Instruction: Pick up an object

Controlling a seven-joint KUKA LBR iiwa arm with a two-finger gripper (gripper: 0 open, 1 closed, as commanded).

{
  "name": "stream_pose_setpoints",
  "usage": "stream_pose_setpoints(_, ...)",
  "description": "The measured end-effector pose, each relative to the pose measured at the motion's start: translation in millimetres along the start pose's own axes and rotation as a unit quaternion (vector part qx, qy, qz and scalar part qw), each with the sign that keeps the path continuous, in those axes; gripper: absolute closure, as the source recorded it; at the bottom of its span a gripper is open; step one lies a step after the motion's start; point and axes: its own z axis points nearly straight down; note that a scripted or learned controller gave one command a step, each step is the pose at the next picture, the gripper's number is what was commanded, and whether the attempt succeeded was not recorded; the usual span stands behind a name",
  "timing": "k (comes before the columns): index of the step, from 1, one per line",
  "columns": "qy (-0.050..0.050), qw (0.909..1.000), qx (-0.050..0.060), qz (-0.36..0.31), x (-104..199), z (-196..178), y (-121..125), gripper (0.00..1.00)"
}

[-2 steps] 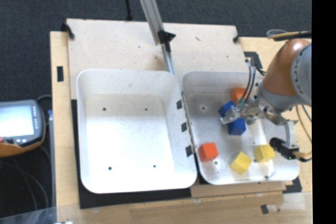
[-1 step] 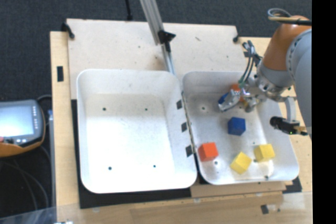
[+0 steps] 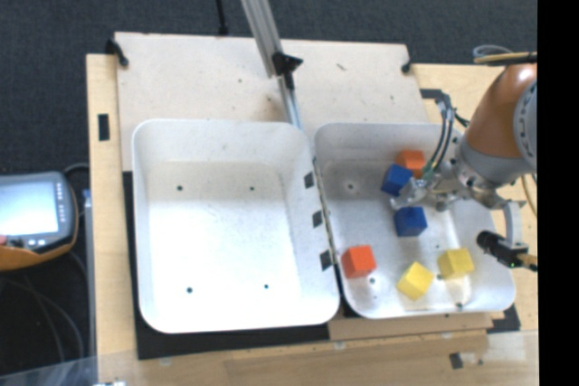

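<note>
The bench (image 3: 104,194) is carrying two white bins side by side, so anything lifted from one could be moved across to the other. The left bin (image 3: 154,149) is sitting bare. The right bin (image 3: 348,145) is holding six small blocks. The arm (image 3: 498,127) is reaching in over it, and its gripper (image 3: 422,191) is hanging between two blue blocks, one (image 3: 395,180) just above and one (image 3: 411,221) just below, probably targeting one. Whether the claw is spread or closed, I cannot tell.
</note>
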Motion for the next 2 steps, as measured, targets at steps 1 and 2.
stream_pose_setpoints(1, 0.013, 0.9993, 0.033, 0.001, 32, 5, 79, 0.00)
stream_pose_setpoints(2, 0.000, 1.0000, 0.001, 0.000, 35, 0, 14, 0.00)
